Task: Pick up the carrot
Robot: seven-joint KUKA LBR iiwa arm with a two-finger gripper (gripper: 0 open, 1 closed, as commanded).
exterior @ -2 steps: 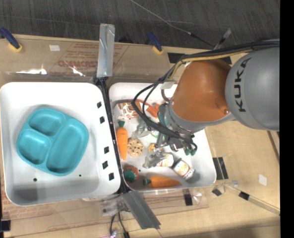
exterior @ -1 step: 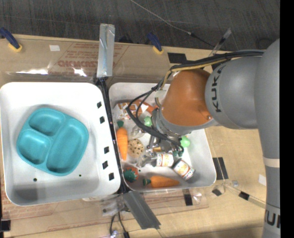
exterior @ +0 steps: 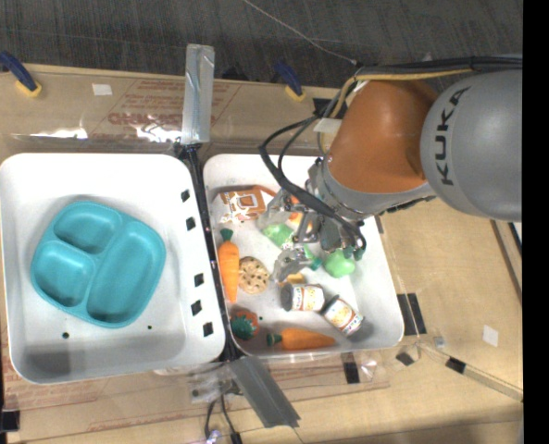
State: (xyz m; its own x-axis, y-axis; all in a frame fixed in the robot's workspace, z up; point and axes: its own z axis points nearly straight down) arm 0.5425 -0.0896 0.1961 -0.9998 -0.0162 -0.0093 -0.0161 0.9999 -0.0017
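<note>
Two orange carrots lie in the right bin (exterior: pixel 385 289). One carrot (exterior: pixel 229 271) runs along the bin's left wall, its green top pointing to the far side. The other carrot (exterior: pixel 305 340) lies along the near wall, with its green top to the left. My gripper (exterior: pixel 299 255) hangs over the middle of the bin among the toys, right of the first carrot and above a cookie (exterior: pixel 253 274). The wrist and arm hide what lies directly beneath it. Nothing shows held in it.
The right bin also holds a small food box (exterior: pixel 244 203), two green pieces (exterior: pixel 277 232) (exterior: pixel 340 265), two little jars (exterior: pixel 304 297) (exterior: pixel 344 315) and a strawberry (exterior: pixel 244 322). A blue divided plate (exterior: pixel 98 262) sits in the left bin (exterior: pixel 19 183).
</note>
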